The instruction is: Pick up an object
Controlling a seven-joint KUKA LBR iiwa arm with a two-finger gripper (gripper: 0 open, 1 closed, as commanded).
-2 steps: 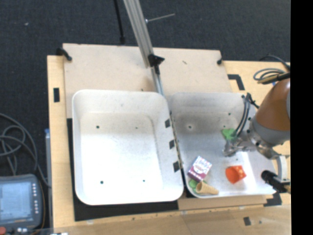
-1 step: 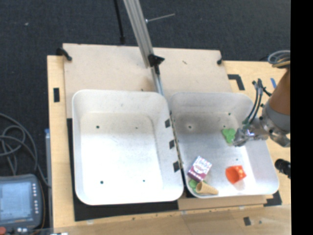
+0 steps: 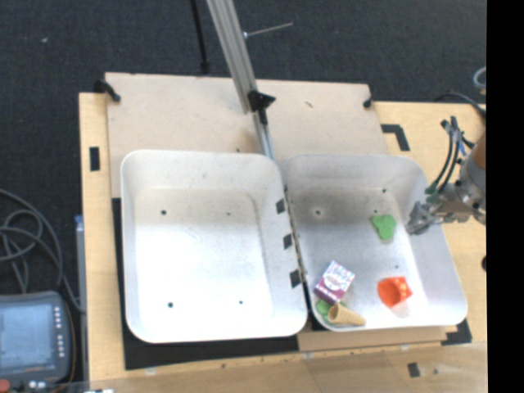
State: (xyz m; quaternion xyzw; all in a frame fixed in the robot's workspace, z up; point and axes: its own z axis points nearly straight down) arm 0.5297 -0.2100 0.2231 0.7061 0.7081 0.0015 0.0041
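Green, small rounded plastic piece (image 3: 383, 226) sits in right white bin (image 3: 426, 301), upper-middle, just left of your claw (image 3: 419, 218). Claw hangs at bin's right wall; can't tell if open or shut (too small, blurred). Green piece's long axis runs roughly up-down in camera view, slightly tilted. Your likely move, as judgement: shift left, then down. Orange plastic cup-like piece (image 3: 394, 291) lies farther, toward near edge.
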